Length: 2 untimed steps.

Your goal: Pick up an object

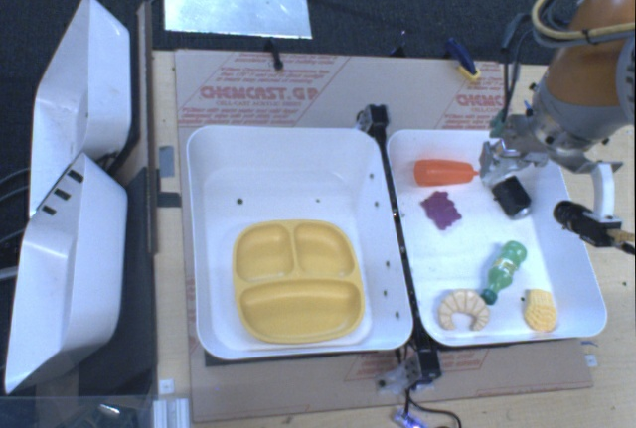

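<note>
In the right bin lie an orange carrot at the far left, a purple grape bunch just below it, a green bottle, a tan croissant and a yellow corn cob near the front edge. My gripper hangs over the far part of this bin, right at the carrot's right end. Whether it touches the carrot cannot be told. Nothing is seen held in it.
The left bin holds a yellow divided plate. Two spare white bins lean at the far left of the bench. The divider between the bins runs just left of the carrot and grapes.
</note>
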Available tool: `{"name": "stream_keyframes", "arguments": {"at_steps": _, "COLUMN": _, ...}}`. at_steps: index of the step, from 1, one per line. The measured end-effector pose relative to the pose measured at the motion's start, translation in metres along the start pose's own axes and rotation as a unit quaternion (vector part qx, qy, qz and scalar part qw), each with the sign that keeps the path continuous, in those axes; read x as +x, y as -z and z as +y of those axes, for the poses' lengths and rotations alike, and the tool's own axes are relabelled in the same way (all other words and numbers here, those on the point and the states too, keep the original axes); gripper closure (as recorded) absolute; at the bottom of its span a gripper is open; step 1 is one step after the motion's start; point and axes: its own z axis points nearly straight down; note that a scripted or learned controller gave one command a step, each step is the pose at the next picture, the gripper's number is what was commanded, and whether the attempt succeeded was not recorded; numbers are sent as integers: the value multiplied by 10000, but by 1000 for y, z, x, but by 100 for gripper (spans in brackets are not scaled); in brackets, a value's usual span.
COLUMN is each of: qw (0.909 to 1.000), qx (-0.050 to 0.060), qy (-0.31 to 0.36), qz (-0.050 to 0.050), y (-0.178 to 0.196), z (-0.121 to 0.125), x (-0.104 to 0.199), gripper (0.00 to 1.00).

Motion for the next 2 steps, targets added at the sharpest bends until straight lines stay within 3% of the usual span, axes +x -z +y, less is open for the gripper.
{"name": "stream_keyframes", "arguments": {"at_steps": 2, "qw": 10000, "qx": 2, "qy": -3, "qz": 1, "y": -1, "z": 3, "x": 106, "gripper": 100}}
